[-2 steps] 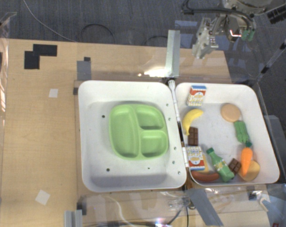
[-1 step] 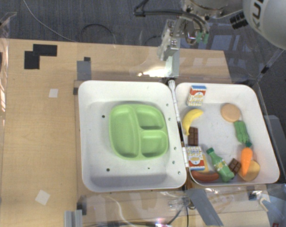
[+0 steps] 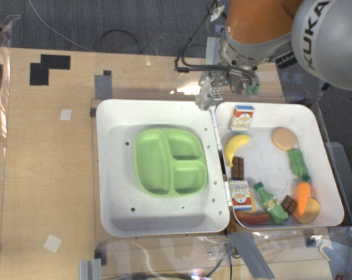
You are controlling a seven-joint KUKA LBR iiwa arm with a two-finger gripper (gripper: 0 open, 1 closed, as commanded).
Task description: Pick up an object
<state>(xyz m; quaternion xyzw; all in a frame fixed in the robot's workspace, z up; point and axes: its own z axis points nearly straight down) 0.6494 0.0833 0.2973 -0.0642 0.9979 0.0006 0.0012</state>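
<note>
Grey metal gripper [image 3: 206, 97] at the far rim, open or shut hard to tell. Small red-and-white carton [image 3: 242, 118] near, down-right of it. Might bump the white plastic bin wall [image 3: 214, 134] going down and miss.

cam: fixed overhead | slanted down | both bins [image 3: 106, 156] in frame

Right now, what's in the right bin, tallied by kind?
Cartons: 2, upper carton, lower carton
Chocolate pieces: 2, bar, small piece
Banana: 1
Cookie: 1
Green vegetable: 1
Carrot: 1
Green bottle: 1
Sausage: 1
Total: 10
</note>
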